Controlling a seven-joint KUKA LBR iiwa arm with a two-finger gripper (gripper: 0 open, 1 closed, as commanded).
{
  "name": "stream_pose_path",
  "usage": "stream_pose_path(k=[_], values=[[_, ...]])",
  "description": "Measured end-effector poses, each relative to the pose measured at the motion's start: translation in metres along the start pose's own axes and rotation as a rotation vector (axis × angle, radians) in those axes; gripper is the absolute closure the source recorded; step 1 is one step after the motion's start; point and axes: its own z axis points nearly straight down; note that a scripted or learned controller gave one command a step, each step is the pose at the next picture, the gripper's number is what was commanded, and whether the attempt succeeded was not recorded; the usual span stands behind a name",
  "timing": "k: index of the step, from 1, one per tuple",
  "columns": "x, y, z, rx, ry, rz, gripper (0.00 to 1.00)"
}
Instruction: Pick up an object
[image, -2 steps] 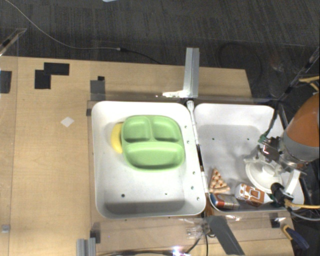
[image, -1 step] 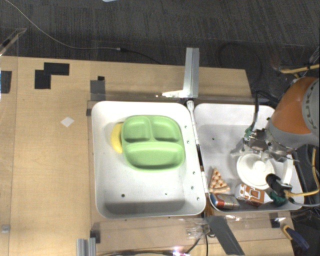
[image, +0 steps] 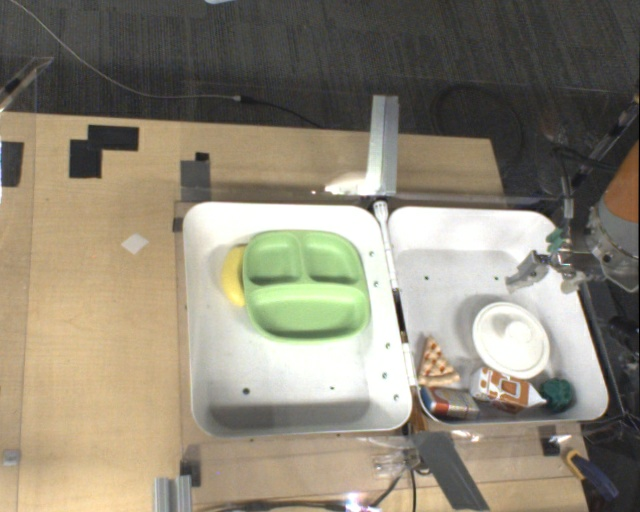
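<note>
In the right bin (image: 450, 240) a round white bowl-like object (image: 511, 338) sits near the front right. In front of it lie a small brown and white carton (image: 503, 389), a green broccoli-like toy (image: 557, 392), a pizza-slice toy (image: 435, 364) and a pen-like item (image: 450, 407). In the left bin (image: 215, 380) a green divided plate (image: 303, 283) rests partly over a yellow object (image: 232, 278). My gripper (image: 537, 268) hangs over the right bin's far right part, just behind the white bowl-like object, with nothing seen in it.
The grey arm with its orange band (image: 622, 195) enters from the right edge above the right bin. A metal post (image: 384, 145) stands behind the seam between the bins. Wooden bench (image: 90, 330) spreads to the left.
</note>
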Motion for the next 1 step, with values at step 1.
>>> stream_pose_path(k=[1], values=[[0.0708, -0.0221, 0.0999, 0.002, 0.001, 0.019, 0.00]])
